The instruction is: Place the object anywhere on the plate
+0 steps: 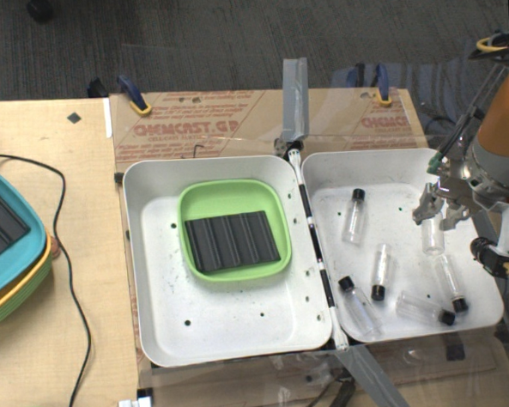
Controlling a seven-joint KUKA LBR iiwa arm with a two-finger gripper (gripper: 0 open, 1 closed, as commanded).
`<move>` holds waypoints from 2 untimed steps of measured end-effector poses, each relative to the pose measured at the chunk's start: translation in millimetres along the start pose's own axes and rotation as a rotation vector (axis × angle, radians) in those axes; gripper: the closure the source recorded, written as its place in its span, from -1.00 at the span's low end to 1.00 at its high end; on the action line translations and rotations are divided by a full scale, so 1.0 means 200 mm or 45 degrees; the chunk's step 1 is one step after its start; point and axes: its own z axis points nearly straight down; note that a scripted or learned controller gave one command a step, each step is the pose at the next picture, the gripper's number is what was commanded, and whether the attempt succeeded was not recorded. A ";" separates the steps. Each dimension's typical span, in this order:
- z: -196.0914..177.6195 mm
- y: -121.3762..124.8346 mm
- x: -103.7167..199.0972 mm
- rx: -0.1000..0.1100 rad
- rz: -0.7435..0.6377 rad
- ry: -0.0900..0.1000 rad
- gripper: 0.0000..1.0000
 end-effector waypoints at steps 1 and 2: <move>0.00 0.00 0.00 0.000 0.000 0.000 -1.00; -0.26 -0.03 -0.22 -0.001 0.328 0.001 -1.00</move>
